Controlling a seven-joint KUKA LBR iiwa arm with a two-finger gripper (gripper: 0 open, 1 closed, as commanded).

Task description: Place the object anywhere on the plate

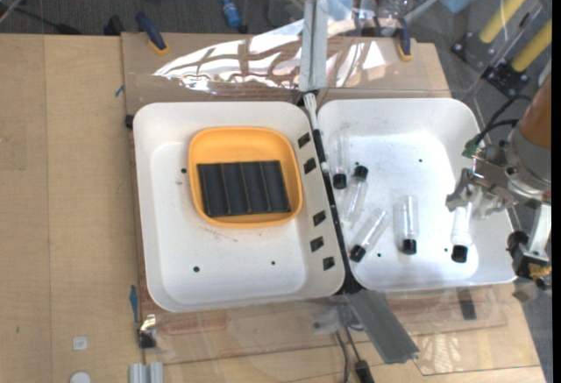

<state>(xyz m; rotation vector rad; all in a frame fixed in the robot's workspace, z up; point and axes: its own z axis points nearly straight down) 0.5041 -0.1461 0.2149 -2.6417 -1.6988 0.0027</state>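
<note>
A: Where is the plate?
B: The orange plate [245, 145] sits in the left bin [166, 267], left of centre, with a dark ribbed block [243, 187] lying on it.
A: And the objects?
B: Clear tubes with black caps lie in the right bin [429, 123]: one [408, 224] in the middle, one [368, 235] slanted near the divider, and one [459, 237] towards the lower right.
A: The end effector?
B: The end effector [462, 208] is at the frame's right, directly over that last tube; whether it grips is impossible to tell.
</note>
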